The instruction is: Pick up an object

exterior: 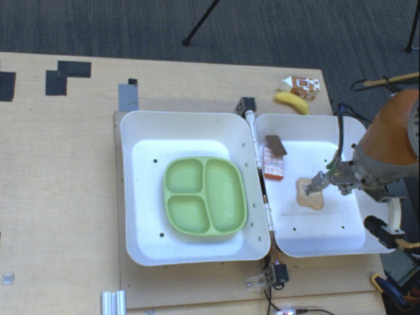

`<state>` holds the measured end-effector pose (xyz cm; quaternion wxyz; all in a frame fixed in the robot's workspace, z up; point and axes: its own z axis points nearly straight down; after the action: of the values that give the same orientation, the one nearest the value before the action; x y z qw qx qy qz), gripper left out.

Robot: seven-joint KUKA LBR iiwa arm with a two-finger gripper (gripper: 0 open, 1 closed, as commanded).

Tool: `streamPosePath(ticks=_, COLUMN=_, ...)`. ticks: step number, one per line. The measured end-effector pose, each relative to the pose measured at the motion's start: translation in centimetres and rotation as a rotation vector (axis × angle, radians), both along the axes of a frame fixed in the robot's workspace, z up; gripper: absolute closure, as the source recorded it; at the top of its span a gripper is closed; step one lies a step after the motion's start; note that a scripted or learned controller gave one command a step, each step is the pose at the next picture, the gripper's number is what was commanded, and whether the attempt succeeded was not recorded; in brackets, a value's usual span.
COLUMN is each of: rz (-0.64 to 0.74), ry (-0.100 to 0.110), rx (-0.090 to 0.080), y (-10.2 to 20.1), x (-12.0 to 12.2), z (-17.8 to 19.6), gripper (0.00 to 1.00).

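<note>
Gripper (314,186) over tan object (310,195)

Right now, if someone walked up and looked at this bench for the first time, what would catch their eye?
First the light green divided plate, filling the middle of the left bin. Next the grey and orange arm reaching in from the right, its tool right over a tan bread-like piece in the right bin. A yellow banana lies on the bench just beyond that bin.
</note>
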<state>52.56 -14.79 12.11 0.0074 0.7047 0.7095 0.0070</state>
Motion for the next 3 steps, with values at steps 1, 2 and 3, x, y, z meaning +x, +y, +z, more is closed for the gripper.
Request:
streamPosePath(ticks=1, rz=-0.005, ry=0.012, rx=-0.002, y=5.3, x=-3.7, z=-3.4, gripper=0.0)
streamPosePath(ticks=2, rz=-0.003, ry=0.006, rx=-0.002, y=5.3, x=-3.4, z=-2.3, gripper=1.0)
streamPosePath(ticks=3, rz=-0.002, ry=0.017, rx=0.002, y=11.8, x=-3.8, z=6.4, gripper=1.0)
